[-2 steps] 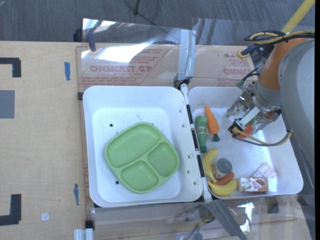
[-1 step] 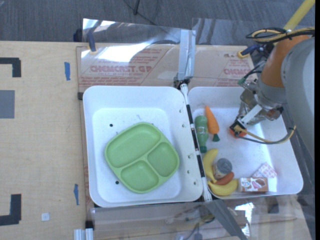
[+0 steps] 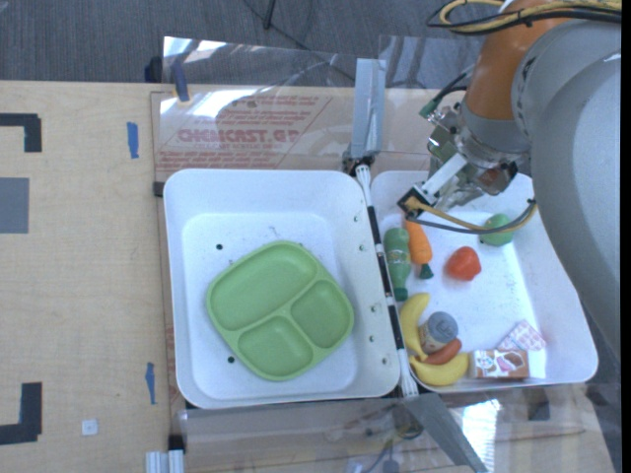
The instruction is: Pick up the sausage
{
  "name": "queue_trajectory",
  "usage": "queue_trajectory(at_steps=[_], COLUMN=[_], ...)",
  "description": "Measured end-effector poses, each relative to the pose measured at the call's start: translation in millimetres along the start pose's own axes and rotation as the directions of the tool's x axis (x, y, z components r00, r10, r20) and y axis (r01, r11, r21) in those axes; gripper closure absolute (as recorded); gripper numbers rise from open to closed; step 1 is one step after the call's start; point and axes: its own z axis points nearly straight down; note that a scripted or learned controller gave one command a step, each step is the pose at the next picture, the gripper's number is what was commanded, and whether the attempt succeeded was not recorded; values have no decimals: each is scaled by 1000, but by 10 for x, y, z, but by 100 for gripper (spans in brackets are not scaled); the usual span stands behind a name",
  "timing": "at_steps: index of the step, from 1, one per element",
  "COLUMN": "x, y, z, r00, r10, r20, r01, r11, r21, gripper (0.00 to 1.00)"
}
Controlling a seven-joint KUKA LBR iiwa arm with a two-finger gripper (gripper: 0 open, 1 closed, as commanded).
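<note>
The sausage [image 3: 444, 351] lies at the lower end of the right bin [image 3: 523, 294], toward the frame's lower right. It is squeezed between a grey can [image 3: 441, 325] and a yellow banana [image 3: 440, 371], seemingly touching both. The gripper [image 3: 481, 183] hangs over the bin's upper end, well apart from it; I cannot tell whether it is open or closed. Crowding is the likely trouble: a descent there could strike the can, catch the banana instead, or nudge the sausage aside.

Red printed lettering runs across the flat brown cardboard sheet [image 3: 246, 131] behind the left white bin [image 3: 177, 264], but it is too blurred to read. The print on the small red-and-white carton [image 3: 508, 363] is also illegible.
</note>
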Motion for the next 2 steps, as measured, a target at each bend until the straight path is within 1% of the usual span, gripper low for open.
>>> queue_trajectory(at_steps=[1,2], x=[-7,-1024], y=[1,63], z=[6,967], r00=[1000,975], r10=[1,224], r20=[1,-4], r01=[-1,-224], r11=[1000,975], r21=[1,-3], gripper=[0,0])
